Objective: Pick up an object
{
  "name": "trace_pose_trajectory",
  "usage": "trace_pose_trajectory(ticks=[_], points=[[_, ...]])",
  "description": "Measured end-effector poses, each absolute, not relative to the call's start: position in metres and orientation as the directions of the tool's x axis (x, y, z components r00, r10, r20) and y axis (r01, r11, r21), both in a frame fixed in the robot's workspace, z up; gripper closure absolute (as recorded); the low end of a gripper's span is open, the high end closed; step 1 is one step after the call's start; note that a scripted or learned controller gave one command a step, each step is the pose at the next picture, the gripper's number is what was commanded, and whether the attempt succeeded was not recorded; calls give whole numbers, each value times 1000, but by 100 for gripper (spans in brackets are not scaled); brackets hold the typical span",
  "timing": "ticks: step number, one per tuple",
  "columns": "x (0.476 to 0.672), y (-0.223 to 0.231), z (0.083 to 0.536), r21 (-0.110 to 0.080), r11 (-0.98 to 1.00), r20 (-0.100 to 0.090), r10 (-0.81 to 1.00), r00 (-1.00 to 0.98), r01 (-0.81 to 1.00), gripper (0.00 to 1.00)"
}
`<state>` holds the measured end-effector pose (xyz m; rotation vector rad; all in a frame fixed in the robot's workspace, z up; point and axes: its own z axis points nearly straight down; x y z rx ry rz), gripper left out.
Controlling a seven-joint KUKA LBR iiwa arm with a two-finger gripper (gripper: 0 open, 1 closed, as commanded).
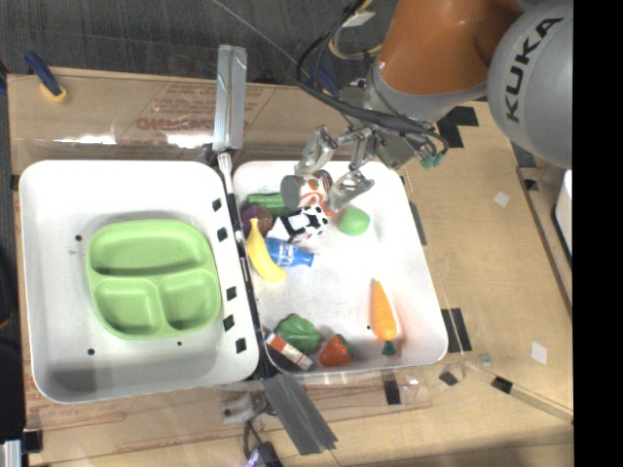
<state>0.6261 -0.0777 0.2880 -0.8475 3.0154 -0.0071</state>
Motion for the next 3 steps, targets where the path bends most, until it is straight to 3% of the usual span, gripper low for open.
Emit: trace_pose_trajectory(ticks=[1,2,3], points=[[626,-77,296,-5,853,-6,-522,-853,-522,100],[652,-66,295,-2,816,-4,-579,-816,-579,100],[588,-68,213,5,781,4,-625,-781,-625,100]])
